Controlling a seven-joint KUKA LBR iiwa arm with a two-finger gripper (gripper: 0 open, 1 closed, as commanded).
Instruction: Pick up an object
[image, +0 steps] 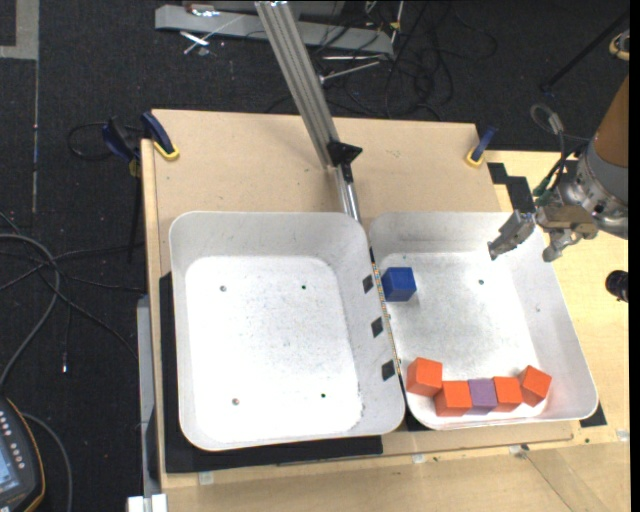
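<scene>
Bright, even overhead light here, and both white bins (270, 330) glow pale with speckled floors plainly readable. Shadows are soft and short, tucked under the blocks (478, 390) at lower right. The dark floor along the top and left swallows detail. Overall slightly soft, grainy.
</scene>
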